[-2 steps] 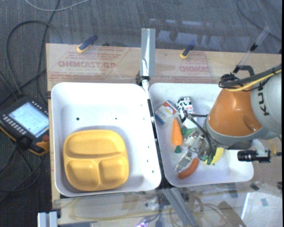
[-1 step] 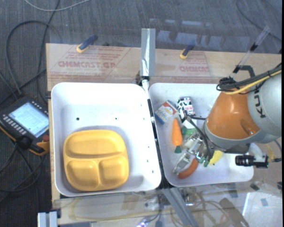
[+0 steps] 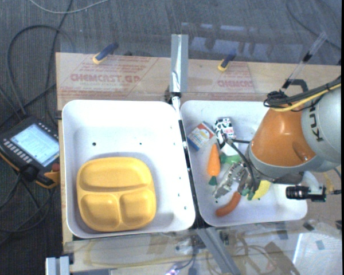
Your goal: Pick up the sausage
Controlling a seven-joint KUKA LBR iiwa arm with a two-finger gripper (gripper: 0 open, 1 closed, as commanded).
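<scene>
The sausage (image 3: 228,204) is a reddish-brown link lying at a slant near the front edge of the right bin (image 3: 281,213). My gripper (image 3: 228,185) hangs just above its upper end, fingers pointing down and left, parted a little, with nothing seen between them. The grey and orange arm covers the bin's right half.
In the right bin lie an orange carrot (image 3: 214,161), a green item (image 3: 231,159), a small carton (image 3: 200,136), a black-and-white cow-patterned piece (image 3: 224,128) and a yellow piece (image 3: 262,188). The left bin (image 3: 86,116) holds a yellow divided plate (image 3: 116,193). A pendant (image 3: 27,145) sits far left.
</scene>
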